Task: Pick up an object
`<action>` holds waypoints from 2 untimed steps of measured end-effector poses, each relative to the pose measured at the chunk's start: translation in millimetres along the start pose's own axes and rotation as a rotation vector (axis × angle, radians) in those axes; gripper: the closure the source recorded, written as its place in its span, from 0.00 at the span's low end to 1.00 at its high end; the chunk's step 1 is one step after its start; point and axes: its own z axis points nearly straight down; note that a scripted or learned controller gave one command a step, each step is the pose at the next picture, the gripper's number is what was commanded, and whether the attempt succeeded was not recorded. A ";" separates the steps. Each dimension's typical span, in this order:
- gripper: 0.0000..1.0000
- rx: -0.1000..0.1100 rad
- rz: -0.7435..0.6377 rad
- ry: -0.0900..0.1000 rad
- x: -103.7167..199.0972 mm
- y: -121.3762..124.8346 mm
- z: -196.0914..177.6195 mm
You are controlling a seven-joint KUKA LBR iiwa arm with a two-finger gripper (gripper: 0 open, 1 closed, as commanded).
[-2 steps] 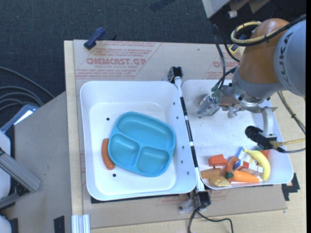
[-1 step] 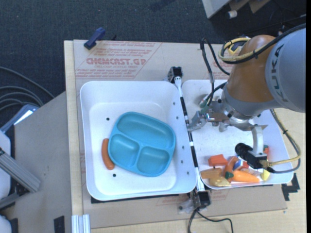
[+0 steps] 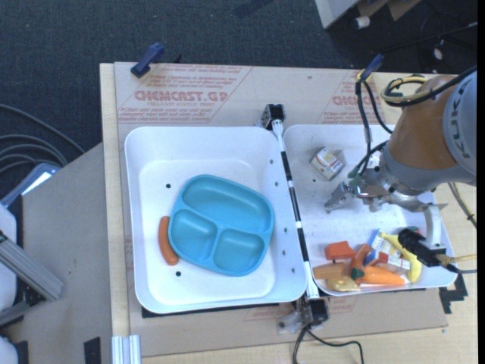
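The task names no particular object, so the likeliest candidates are the ones in the right bin [image 3: 303,139]: a small crumpled whitish packet [image 3: 328,162] lies alone toward the far side, and a jumble of toy food [image 3: 371,264] (an orange carrot-like piece, a red block, a yellow banana shape and some wrappers) is heaped against the near rim. The gripper [image 3: 339,199] hangs over the bare middle of this bin, between the packet and the heap, touching neither as far as the slanted view tells; its fingers [image 3: 333,202] look grey and slim, pointing toward the divider, and nothing sits between them, though whether they are spread or pressed together I cannot tell. I judge this to be the approach step, with no grasp made. The next move calls for choosing one target and lowering squarely over it; the lone packet seems easier, since the heap's pieces touch and overlap and could slip or come up in pairs. Across the black divider [image 3: 292,203], the left bin [image 3: 140,203] holds a blue sectioned plate [image 3: 220,224] with an orange sausage-shaped piece [image 3: 166,240] just beside its left edge. The counter [image 3: 189,89] beneath is a cardboard-brown sheet, and loose cables [image 3: 367,120] trail near the arm, a possible snag.
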 end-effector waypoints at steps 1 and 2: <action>0.00 0.001 -0.002 0.001 78.5 -63.3 -57.8; 0.00 -0.001 0.001 0.000 -10.2 -59.9 22.6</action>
